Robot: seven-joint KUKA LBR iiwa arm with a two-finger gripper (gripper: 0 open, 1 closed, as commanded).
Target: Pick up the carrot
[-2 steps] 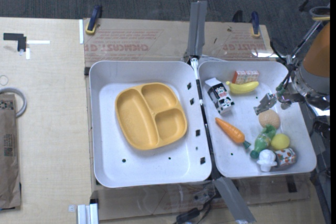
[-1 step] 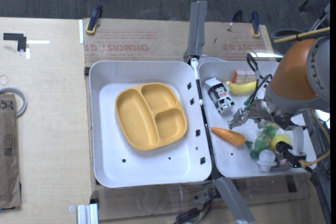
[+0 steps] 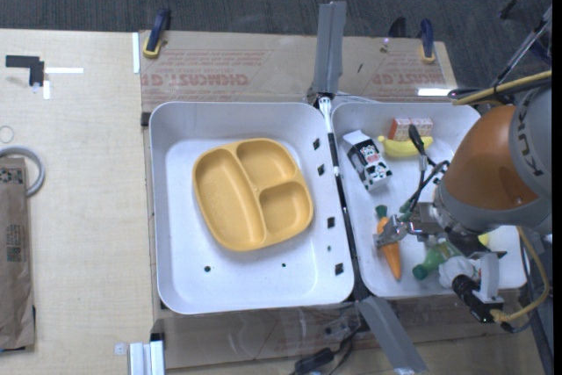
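Note:
The carrot point(image 3: 391, 257), small and orange with a green top, lies near the front left of the right bin point(image 3: 369, 277), pointing toward the front edge. My gripper point(image 3: 401, 228) reaches in from the right and sits low right at the carrot's upper end, touching or nearly touching it. The arm's orange band and wrist hide the bin's right half.
Behind the carrot stand a black-and-white toy point(image 3: 369, 161), a yellow banana point(image 3: 406, 147) and a small red box point(image 3: 411, 128). A green item point(image 3: 430, 263) lies just right of the carrot. The left bin point(image 3: 176, 277) holds a yellow divided plate point(image 3: 253, 191).

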